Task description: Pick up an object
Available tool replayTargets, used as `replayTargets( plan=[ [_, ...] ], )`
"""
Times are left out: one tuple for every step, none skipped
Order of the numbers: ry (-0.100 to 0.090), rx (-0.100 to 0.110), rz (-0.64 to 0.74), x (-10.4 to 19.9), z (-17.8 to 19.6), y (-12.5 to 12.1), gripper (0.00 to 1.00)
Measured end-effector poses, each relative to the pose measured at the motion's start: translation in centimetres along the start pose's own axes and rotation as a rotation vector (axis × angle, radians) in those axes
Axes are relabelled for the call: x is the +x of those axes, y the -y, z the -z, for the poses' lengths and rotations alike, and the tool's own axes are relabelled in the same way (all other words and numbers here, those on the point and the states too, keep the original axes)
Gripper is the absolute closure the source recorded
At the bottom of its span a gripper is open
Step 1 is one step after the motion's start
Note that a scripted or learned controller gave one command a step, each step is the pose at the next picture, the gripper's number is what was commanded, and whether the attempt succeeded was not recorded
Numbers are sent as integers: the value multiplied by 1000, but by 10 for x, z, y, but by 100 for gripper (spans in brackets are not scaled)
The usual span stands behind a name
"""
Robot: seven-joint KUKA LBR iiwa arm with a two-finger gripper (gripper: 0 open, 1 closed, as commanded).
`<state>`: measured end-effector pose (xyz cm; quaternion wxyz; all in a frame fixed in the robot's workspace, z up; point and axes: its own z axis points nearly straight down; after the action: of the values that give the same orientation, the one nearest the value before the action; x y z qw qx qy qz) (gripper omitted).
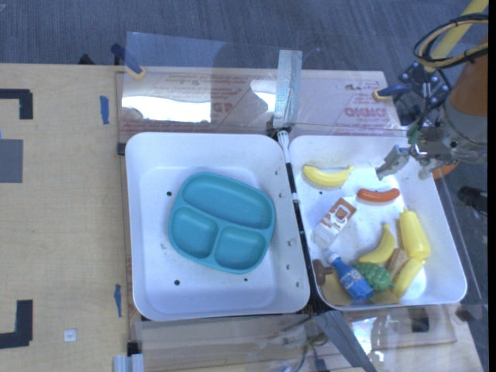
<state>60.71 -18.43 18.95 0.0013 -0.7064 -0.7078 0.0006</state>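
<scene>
Holding station above the far right corner of the right bin [449, 281], the jaws [408, 161] hung over the toys with nothing seen between them; how far apart they stood could not be told from this slant. No object had yet been lifted.

Right bin, contents, placed relative to the sausage [378, 195]:
- Sausage, red-orange, lying just below the jaws and, by my judgement, the nearest candidate for a pick.
- Banana [326, 176], to its left, near the far wall.
- Small carton [336, 218], below and left, tilted.
- Corn cob [413, 234], below and right, lengthwise.
- Second banana [379, 249], below, touching the heap.
- Blue bottle [352, 279] and green piece [377, 277], well below, crowded with other yellow and brown toys against the near wall.

Left bin [147, 231], well left of the sausage: one teal divided plate [222, 221], three compartments, nothing in them, set flat near the middle.

Both bins sat side by side on the table [54, 208], presumably so the arm could reach either one.
</scene>
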Motion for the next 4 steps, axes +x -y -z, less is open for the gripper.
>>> replayTargets(
  plan=[
    [3, -8, -5, -6, 52, 20, 0],
    [3, -18, -47, 49, -66, 25, 0],
    [5, -35, -46, 63, -78, 12, 0],
    [3, -57, -42, 81, -82, 17, 0]
  ],
)
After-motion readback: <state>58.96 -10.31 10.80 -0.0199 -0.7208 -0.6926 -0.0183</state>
